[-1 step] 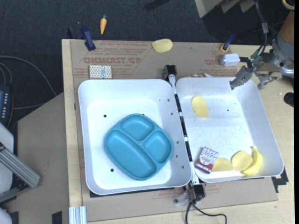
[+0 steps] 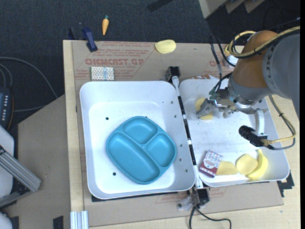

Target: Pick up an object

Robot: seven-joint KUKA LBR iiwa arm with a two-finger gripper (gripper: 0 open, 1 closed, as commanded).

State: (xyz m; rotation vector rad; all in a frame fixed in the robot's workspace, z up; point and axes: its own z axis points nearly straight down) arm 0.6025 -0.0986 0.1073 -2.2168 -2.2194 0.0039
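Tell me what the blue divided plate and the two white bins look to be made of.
Blue divided plate: likely moulded plastic, matte to satin; uniform colour, soft rounded compartment ridges, faint sheen. Left bin and right bin: probably thin formed plastic, smooth semi-gloss; rounded corners and rolled rims, though painted metal can't be ruled out.
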